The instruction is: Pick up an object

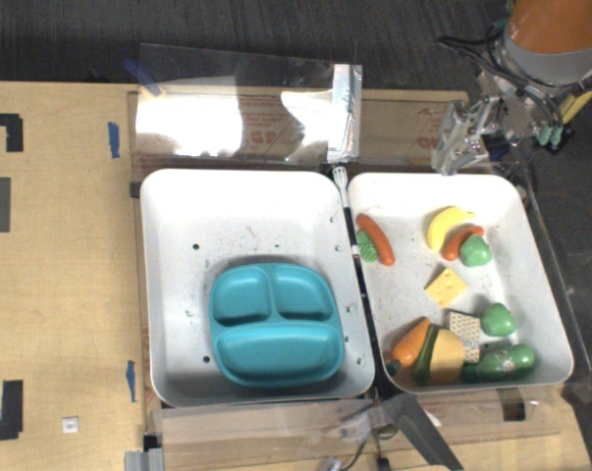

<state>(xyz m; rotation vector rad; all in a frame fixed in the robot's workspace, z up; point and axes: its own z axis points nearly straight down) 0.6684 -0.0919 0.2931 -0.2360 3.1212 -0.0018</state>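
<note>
My gripper (464,147) hangs above the back rim of the right bin (403,192), its fingers open and nothing between them. Below it in that bin lie several toy foods. A red carrot with a green top (374,238) sits near the left wall. A yellow banana (447,226) touches a red and green piece (470,248). A yellow cheese wedge (446,287) lies mid-bin. At the front are a green pepper (498,319), a checked cracker (464,325), an orange carrot (410,342), a yellow block (446,354) and a green cucumber (504,363).
The left bin (178,224) holds a teal divided plate (274,323) toward its front. A clear plastic sheet (246,116) with a taped strip (344,111) lies behind the bins. The arm's orange band (556,13) is at the top right.
</note>
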